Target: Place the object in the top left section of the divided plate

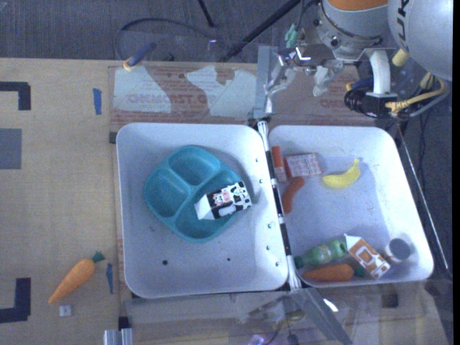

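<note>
Nearest to us, on the bench outside the bins at lower left, there's a toy carrot (72, 279) lying by itself. Along the near edge of the right bin (411, 201) we've got a little cluster: a green bottle (322, 253), an orange carrot-like piece (330, 272) just in front of it, an orange-and-white carton (367, 256) touching both, and a small grey cup (399, 249) off in the corner.

Moving back a bit, the left bin (136, 250) holds the teal divided plate (188, 191). The black-and-white cow-print carton (224, 200) is lying on the plate, tilted, over the section nearest the bins' shared wall, hanging partly past the rim. So we'd say it's on the plate, but not in the upper left section as we see it.

Further back in the right bin: a toy sausage (292, 192) by the divider, a pinkish box (303, 164) just behind it, and a banana (342, 176) well apart towards the middle.

Farthest away, the gripper (300, 69) hangs past the bins' back edge, above the taped cardboard, right around the divider line. Its jaws look spread apart with nothing between them. The orange band and grey arm sit above it at the top right.
</note>
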Motion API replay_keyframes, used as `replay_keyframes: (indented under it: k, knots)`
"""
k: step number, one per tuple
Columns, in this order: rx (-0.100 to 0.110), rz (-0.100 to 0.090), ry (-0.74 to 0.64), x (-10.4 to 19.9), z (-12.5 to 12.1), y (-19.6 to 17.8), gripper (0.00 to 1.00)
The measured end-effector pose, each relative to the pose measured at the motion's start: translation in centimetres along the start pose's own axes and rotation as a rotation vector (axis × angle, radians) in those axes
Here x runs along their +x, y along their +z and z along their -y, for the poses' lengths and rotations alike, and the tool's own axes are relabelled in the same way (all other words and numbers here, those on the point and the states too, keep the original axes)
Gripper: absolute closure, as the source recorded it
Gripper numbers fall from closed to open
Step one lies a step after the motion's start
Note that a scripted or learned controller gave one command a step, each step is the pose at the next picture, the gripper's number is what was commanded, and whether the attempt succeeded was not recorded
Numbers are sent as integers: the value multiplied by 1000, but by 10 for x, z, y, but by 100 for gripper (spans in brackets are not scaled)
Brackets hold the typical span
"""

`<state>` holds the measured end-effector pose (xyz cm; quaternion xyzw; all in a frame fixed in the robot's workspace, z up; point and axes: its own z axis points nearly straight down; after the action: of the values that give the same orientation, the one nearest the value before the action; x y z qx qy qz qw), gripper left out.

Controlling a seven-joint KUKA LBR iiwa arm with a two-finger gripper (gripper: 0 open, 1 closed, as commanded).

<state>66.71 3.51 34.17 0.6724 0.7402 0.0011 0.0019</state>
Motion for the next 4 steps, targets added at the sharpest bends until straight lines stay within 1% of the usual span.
replay_keyframes:
  k: [1,2,3,4]
  knots:
    - [1,0,243,-6,1,-17,0]
    - [2,0,412,-14,2,-22,0]
    - [3,1,860,-33,3,-17,0]
    - [7,2,1123,-49,13,-16,0]
